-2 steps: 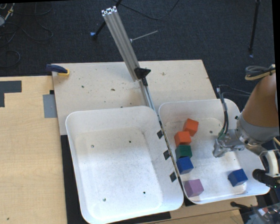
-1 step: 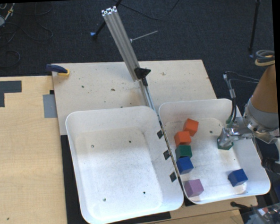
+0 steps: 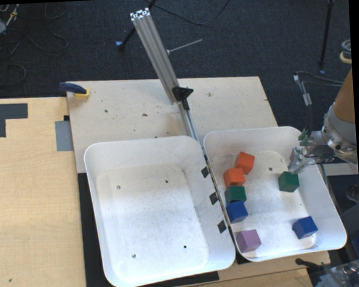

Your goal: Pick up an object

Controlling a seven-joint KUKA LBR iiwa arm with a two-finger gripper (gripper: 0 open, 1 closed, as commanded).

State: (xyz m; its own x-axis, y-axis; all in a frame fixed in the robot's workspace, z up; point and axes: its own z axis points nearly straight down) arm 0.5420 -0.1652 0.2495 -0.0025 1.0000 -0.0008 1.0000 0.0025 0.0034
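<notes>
The arm comes in from the right, and its end effector [image 3: 297, 161] hangs over the right bin [image 3: 270, 134], just above and beside a dark green cube [image 3: 288, 182] near the bin's right wall. I can't tell how wide the end effector stands from here, and nothing shows gripped in it. That green cube looks like the likeliest target, sitting alone with room around it. Along the bin's left wall there's a tight column: orange cube [image 3: 245, 162], a second orange cube [image 3: 234, 176], another green cube [image 3: 235, 194], a blue cube [image 3: 236, 211], then a purple cube [image 3: 248, 240]. One more blue cube [image 3: 305, 227] sits in the near right corner. The risk, I'd say: the end effector appears offset toward the cube's upper right, so a straight descent could clip its edge and knock it aside, or catch the bin wall.
</notes>
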